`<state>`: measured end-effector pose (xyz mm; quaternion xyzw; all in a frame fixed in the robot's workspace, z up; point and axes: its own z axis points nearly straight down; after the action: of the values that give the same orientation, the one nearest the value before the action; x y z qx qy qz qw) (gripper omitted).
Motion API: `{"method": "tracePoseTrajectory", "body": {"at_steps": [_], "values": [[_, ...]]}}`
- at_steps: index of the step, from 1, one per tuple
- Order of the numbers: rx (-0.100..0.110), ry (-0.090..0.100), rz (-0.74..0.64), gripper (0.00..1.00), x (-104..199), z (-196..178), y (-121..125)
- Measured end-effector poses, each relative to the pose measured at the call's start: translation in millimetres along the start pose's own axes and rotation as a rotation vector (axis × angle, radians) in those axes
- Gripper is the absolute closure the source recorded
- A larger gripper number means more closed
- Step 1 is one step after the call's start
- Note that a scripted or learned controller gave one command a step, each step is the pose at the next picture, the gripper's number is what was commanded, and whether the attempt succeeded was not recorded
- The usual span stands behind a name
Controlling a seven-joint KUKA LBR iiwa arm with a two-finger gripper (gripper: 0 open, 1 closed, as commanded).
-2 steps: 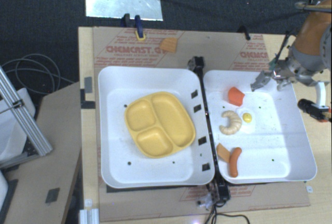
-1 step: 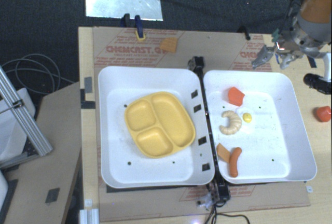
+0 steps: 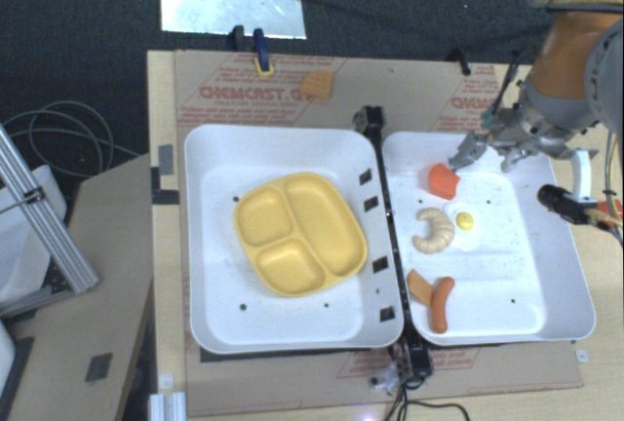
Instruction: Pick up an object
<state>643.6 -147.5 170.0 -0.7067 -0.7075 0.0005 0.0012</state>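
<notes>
While the gripper (image 3: 490, 144) hangs over the right bin's (image 3: 561, 312) far edge — open, with nothing between its fingers — no pick is made yet. The nearest candidate, an orange block (image 3: 443, 180), lies just beside it in that bin, untouched.

Single fixed camera above bench (image 3: 244, 78), angled down, moderately near, both white bins (image 3: 210, 244) inside frame, arm (image 3: 575, 49) entering right.

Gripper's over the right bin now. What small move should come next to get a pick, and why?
Probably lower the gripper and shift it slightly left onto the orange block. That block lies closest to it in the right bin, apart from the croissant, and nothing sits between the fingers.
</notes>
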Motion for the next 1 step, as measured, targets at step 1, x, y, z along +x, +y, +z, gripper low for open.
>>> {"method": "tracePoseTrajectory", "body": {"at_steps": [1], "values": [[-0.01, 0.001, -0.003, 0.0, -19.6, 83.2, 28.4]]}}
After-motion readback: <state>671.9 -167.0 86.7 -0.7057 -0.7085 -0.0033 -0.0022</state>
